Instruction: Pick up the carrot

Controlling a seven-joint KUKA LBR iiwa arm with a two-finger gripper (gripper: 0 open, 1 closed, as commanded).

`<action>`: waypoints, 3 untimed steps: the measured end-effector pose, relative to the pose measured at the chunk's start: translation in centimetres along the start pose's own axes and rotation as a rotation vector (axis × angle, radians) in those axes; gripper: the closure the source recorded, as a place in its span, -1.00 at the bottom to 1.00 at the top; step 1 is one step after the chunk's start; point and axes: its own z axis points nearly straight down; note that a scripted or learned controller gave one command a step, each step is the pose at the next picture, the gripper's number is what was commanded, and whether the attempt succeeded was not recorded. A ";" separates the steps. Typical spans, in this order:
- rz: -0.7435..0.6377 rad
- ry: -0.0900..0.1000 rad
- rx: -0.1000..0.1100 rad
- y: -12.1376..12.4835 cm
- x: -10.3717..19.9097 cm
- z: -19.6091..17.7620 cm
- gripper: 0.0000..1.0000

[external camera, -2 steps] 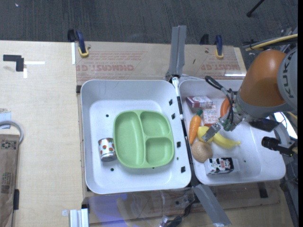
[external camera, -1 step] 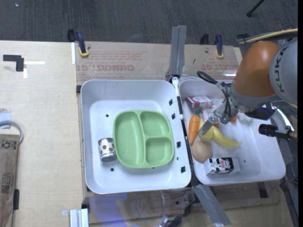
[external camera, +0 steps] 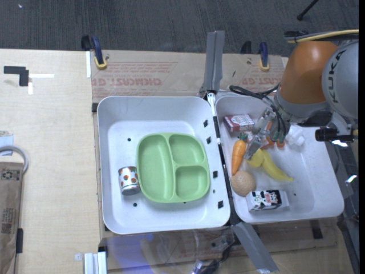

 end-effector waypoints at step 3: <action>0.144 -0.026 -0.021 0.2 1.3 -1.7 -1.00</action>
